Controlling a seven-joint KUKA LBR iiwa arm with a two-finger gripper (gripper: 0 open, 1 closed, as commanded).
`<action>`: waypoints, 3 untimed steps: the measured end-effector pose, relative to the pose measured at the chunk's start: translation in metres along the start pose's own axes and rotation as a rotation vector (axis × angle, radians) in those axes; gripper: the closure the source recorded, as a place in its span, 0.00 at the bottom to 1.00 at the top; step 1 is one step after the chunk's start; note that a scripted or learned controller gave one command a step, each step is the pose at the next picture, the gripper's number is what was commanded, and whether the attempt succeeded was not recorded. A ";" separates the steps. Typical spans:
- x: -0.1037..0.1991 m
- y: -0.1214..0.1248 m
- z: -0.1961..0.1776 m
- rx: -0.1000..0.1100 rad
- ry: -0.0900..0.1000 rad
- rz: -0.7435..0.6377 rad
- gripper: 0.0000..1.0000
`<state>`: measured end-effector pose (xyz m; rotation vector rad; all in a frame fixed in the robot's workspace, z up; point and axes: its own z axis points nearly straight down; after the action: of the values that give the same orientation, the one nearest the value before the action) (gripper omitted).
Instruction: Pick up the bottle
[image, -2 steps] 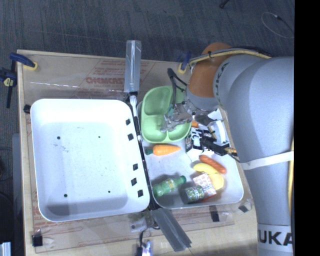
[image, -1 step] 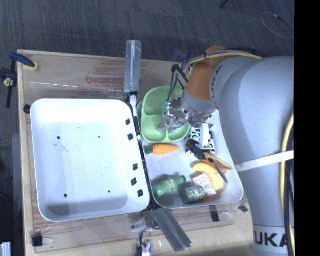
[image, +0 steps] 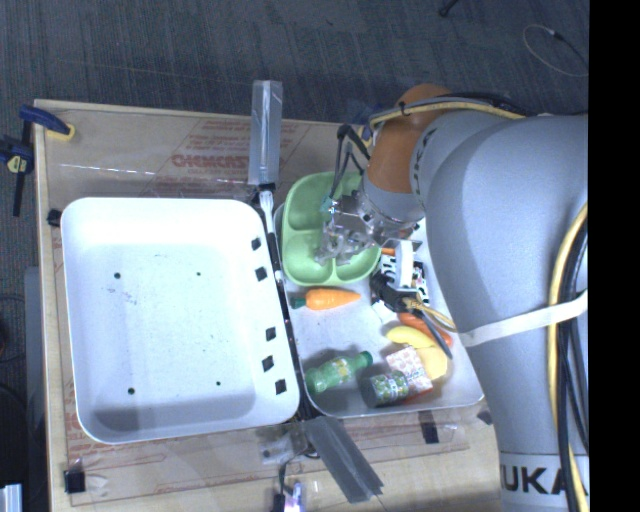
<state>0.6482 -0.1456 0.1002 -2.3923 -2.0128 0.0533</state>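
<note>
Where letters are readable: "UKA" in white on the arm's base (image: 535, 480), faint red print on the counter (image: 215, 150), too blurred to read. Hand (image: 340, 240) low over the green divided dish (image: 305, 225) in the right bin (image: 450, 400); grip state impossible to tell. Green bottle (image: 335, 371) lying near that bin's front edge, just beside a dark packet (image: 390, 388), well apart from the hand.

Two smooth white plastic bins (image: 160, 320), faintly glossy, on a pale wooden bench (image: 150, 140), a green bottle (image: 337, 371) of shiny translucent plastic, a matt light-green plastic dish (image: 305, 225), the arm (image: 500, 230) clad in smooth grey satin casing, a bare-metal gripper (image: 340, 238).
</note>
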 end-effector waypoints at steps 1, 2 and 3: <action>0.001 -0.035 -0.168 -0.028 0.019 0.114 1.00; 0.029 -0.047 0.009 -0.028 0.023 0.274 1.00; 0.054 -0.015 0.009 -0.024 0.021 0.314 1.00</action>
<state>0.6421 -0.0902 0.0911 -2.6871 -1.6193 0.0078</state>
